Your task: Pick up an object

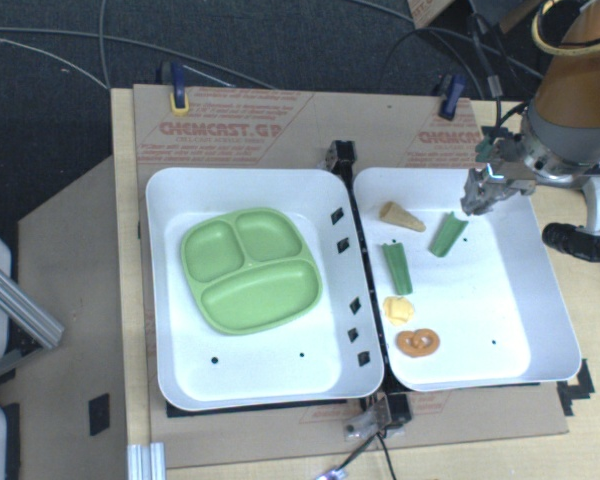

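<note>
I have the gripper (477, 203) poised above the right bin (520, 298), just beside the upper end of a tilted green stick (447, 235), grasping nothing I can see, so I judge descent comes next.

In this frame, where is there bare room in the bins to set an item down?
Right bin: bare floor right of the pretzel and below the claw. Left bin: strips around the green plate. Crowded: the right bin's left side, around the green stick.
</note>
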`<state>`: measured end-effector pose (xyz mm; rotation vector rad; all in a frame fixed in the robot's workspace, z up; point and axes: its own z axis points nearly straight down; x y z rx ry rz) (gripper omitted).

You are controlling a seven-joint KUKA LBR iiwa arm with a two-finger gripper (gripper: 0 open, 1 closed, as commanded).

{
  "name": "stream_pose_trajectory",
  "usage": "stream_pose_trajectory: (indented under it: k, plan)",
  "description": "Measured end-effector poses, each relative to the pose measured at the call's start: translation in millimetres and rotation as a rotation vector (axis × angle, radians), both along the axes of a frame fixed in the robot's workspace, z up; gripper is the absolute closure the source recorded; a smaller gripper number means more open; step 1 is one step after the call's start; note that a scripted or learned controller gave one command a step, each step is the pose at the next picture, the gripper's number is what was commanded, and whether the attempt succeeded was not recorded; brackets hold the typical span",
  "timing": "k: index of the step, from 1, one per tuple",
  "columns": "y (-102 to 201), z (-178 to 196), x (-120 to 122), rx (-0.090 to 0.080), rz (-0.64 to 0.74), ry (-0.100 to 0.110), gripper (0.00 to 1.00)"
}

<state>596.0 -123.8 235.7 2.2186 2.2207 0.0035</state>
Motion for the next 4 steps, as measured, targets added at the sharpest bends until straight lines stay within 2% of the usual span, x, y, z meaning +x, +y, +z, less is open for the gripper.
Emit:
stream_pose_trajectory:
  k: [1,2,3,4]
  plan:
    - [56,2,19,0.001,0.004,0.001,1.00]
    - [105,9,27,0.002,0.003,0.001,1.00]
    - [154,-3,24,0.002,0.003,0.007,1.00]
    - [199,-15,40,0.001,0.003,0.002,1.00]
